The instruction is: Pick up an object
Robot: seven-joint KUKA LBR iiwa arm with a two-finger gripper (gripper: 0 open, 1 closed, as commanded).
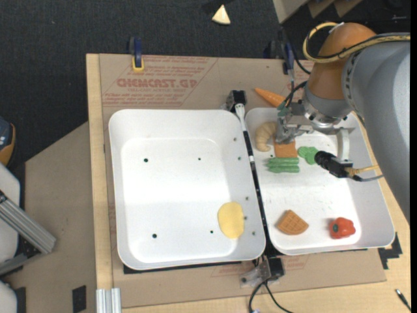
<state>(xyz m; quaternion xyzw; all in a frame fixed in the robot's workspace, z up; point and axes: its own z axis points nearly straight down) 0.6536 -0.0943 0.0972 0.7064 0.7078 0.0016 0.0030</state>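
The gripper (285, 134) hangs low over the far left part of the right bin (365, 204). Directly beneath its tip sits a small orange block (285, 151), with a green bean pod (283, 166) just in front of it. A beige lump (263, 137) lies to the gripper's left against the bin wall. A green piece (307, 154) rests to the right of the block. Whether the gripper touches the block is unclear.
Also in the right bin are an orange waffle-like wedge (292, 223) and a red pepper (343, 227) near the front. A yellow oval (230, 219) lies in the left bin (130, 175). An orange carrot (269, 96) rests on the bench behind the bins.
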